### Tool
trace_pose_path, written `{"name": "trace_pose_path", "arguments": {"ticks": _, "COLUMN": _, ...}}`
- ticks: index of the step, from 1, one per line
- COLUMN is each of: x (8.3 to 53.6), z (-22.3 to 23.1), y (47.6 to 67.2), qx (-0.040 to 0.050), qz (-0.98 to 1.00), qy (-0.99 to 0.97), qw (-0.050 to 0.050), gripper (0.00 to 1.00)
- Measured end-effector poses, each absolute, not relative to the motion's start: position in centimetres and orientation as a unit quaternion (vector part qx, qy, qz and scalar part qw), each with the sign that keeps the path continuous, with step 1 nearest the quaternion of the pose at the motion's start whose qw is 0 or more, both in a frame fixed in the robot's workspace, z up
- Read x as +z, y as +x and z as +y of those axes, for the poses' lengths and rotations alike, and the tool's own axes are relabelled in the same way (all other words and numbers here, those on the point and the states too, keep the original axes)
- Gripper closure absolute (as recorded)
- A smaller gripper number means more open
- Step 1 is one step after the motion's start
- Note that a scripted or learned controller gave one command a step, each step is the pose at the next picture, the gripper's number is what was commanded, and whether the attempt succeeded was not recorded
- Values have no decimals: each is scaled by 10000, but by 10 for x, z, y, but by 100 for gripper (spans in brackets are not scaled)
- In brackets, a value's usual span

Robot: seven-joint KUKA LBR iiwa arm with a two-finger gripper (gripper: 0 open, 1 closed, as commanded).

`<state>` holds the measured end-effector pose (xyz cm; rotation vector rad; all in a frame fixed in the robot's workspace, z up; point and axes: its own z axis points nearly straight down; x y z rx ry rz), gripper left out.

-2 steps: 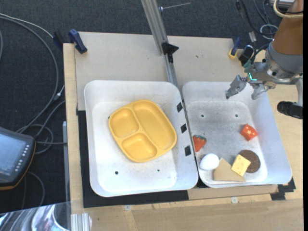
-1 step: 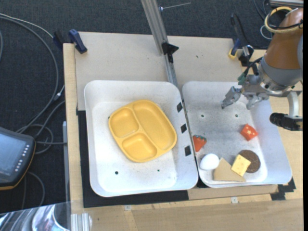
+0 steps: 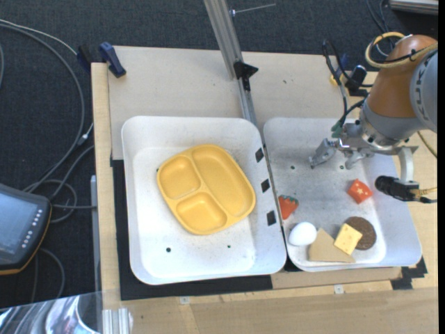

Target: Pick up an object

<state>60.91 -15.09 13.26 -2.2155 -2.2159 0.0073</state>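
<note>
Tabletop (image 3: 174,82) of pale wood carries two shallow white bins side by side. Left bin (image 3: 139,134) holds a yellow divided tray (image 3: 205,188). All else referenced to the right bin (image 3: 410,235): end effector (image 3: 336,154) over its upper middle, fingers spread wide, nothing between them — hovering above bare floor. Red block (image 3: 359,191) just below-right of it. Strawberry (image 3: 288,205) at the bin's left wall. Along the lower edge — white egg (image 3: 302,234), tan wedge (image 3: 327,248), yellow cheese piece (image 3: 348,239), brown cookie (image 3: 364,231).
</note>
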Motion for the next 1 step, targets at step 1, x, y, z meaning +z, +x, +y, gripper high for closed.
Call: {"name": "trace_pose_path", "arguments": {"ticks": 1, "x": 90, "z": -150, "y": 608, "qx": 19, "qz": -7073, "qy": -7069, "qw": 36, "gripper": 0}}
